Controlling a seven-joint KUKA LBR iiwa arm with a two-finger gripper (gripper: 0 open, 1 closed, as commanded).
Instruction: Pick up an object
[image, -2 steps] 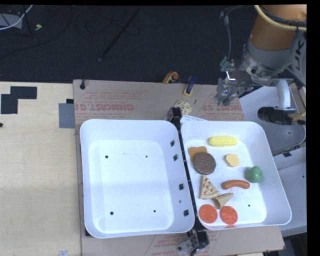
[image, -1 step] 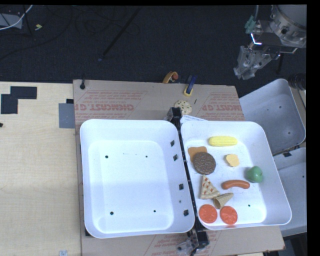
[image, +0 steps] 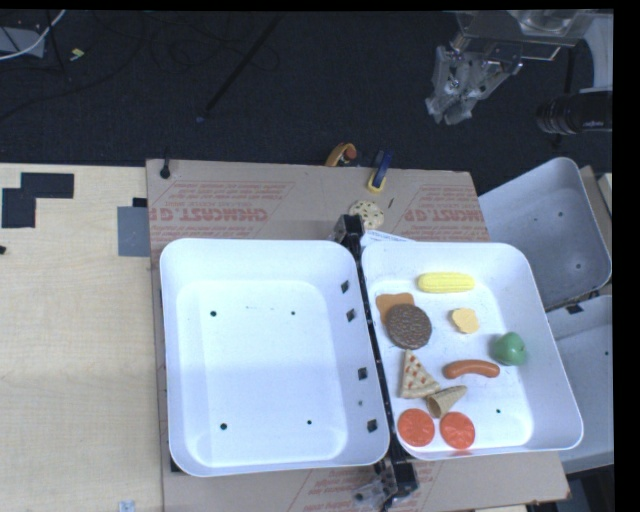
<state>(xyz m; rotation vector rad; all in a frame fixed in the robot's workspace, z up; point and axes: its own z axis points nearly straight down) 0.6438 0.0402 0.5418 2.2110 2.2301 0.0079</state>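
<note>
Cardboard (image: 300, 205) is lying under both bins, and its printed lettering is showing upside down from this camera; I am reading it as "COMCAST", though the print is faint. I am hanging at the top right of the camera view, above the dark floor and well apart from the bins. My gripper (image: 455, 100) is pointing downward, and I cannot tell whether my fingers are apart or together.

The right bin (image: 540, 330) is holding the candidate objects:
- a yellow corn cob (image: 446, 283) is lying near the far wall;
- a round brown cookie (image: 409, 326) is overlapping a slice of toast (image: 393, 301);
- a green pepper (image: 510, 347) is sitting near the right wall;
- a sausage (image: 471, 369) is lying beside a pizza slice (image: 416, 376);
- two orange-red discs (image: 437, 429) are lying side by side by the near wall.

The left bin (image: 185, 330) is sitting just beside the right one.
</note>
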